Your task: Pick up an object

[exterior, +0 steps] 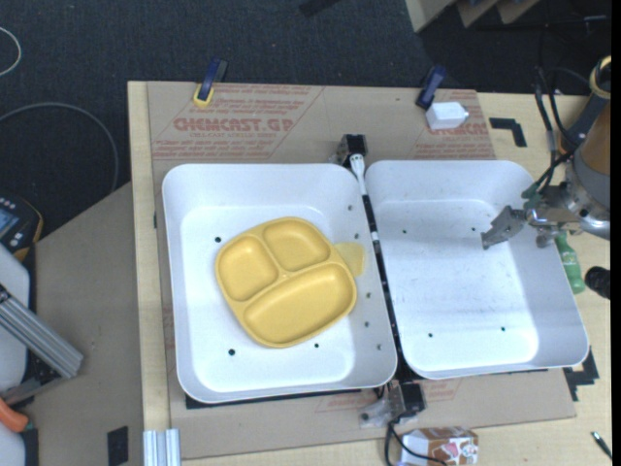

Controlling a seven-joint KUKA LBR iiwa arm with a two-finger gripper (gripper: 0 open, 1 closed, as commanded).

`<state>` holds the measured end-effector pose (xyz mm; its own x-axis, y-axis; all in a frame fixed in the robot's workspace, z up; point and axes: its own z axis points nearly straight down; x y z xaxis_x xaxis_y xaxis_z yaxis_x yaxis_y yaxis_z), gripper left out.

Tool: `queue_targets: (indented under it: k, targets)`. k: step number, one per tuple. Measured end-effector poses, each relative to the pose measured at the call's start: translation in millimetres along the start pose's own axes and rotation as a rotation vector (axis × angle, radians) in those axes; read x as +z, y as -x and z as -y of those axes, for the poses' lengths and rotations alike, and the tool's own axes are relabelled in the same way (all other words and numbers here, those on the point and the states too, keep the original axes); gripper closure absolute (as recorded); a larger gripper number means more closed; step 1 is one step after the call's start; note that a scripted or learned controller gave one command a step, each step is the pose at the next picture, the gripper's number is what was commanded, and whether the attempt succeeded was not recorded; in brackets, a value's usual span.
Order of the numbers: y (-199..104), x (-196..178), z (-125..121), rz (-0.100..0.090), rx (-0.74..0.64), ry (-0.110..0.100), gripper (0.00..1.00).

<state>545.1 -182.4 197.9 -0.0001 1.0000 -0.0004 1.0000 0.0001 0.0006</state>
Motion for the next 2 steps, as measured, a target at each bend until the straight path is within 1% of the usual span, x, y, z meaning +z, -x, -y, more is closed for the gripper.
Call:
queue_targets:
  k: [1, 2]
  targets:
    - [-90.1, -103.1, 66.9, -0.003, -0.009, 0.007, 0.0]
    - [-200.8, -41.5, 66.9, -0.005, -0.012, -0.009, 0.0]
